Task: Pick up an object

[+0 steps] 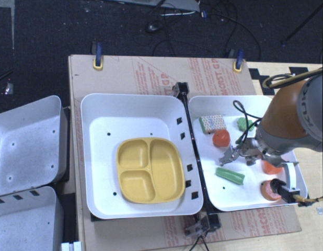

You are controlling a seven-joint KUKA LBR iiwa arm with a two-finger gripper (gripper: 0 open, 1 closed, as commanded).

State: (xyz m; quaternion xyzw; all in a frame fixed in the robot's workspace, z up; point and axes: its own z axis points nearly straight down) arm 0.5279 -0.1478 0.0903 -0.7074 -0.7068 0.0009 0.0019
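The gripper (235, 155) hangs low over the right bin (206, 191). Its metal fingers (227, 157) point to the left and look a little bit apart, with nothing between them. The fingertips sit just under the red ball (221, 138) and just above the green stick (230, 175), but they do not seem to touch either one.

In the right bin there is one red ball, one green stick lying flat, one speckled block (212, 123) near the top, and one small green thing (241, 123) beside the block. There is one orange thing (271, 167) partly hidden under the arm, and one more orange thing (269, 189) near the bottom right corner.

The left bin (99, 140) holds one yellow plate (150, 170) with three parts in it.

The two bins sit side by side and touch in the middle.
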